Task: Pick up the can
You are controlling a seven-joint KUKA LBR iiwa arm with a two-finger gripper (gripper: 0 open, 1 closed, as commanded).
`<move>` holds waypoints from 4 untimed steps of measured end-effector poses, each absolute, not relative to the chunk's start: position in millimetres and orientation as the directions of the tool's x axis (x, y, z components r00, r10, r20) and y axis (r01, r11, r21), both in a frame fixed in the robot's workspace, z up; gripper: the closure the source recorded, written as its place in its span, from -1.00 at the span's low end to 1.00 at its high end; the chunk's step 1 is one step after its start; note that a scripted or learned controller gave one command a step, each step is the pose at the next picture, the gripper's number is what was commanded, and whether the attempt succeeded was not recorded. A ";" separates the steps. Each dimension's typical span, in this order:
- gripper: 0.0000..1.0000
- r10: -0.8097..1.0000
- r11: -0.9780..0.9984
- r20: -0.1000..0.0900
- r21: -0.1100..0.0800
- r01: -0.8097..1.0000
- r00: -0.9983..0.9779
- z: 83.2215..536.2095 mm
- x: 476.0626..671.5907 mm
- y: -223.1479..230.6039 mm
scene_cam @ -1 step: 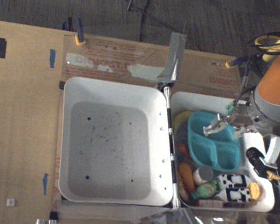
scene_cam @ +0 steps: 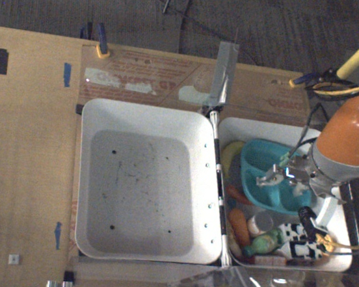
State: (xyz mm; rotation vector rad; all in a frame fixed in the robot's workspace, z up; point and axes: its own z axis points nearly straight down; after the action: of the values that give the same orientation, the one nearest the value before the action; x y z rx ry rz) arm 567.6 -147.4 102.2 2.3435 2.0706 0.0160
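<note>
The can [scene_cam: 262,221] sat in the right bin [scene_cam: 260,127], in its near half. From my screen it read as a small pale cylinder seen mostly from above. An orange carrot-like piece [scene_cam: 240,227] lay just to its left, and a green bottle [scene_cam: 266,241] lay just beside it on the near side. A black-and-white patched toy [scene_cam: 302,241] rested to the right of that bottle, against the near right corner of the bin. Just beyond the can was a teal bowl [scene_cam: 256,159] (the biggest thing in that bin), with a thin red item [scene_cam: 238,194] at its near left edge. A yellow, banana-like shape [scene_cam: 231,156] was tucked against the bin's left wall.

The pincer [scene_cam: 272,179] hung over the teal bowl, on the far side of the can and apart from it. I could not tell whether it was wide or narrow, since the metal parts blurred together against the bowl. Nothing was visibly gripped in it. The arm [scene_cam: 348,135] came in from the right, its orange band above the bin's far right corner.

The left bin [scene_cam: 138,180] stood side by side with the right one, its floor speckled with small dark marks. Both rested on the pale wooden bench [scene_cam: 21,151], which carried bits of blue tape and black markings toward its left edge.
</note>
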 end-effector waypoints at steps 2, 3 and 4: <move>-1.00 0.999 -0.050 -0.001 0.000 0.999 0.050 172.3 594.1 -212.1; -1.00 1.000 0.015 0.001 0.004 1.000 -0.015 96.6 605.0 -211.5; 1.00 1.000 0.013 -0.005 0.007 1.000 -0.013 107.0 605.3 -214.0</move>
State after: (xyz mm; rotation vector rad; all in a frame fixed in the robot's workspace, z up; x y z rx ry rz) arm 605.3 -214.0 107.0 2.2007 2.2301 0.0026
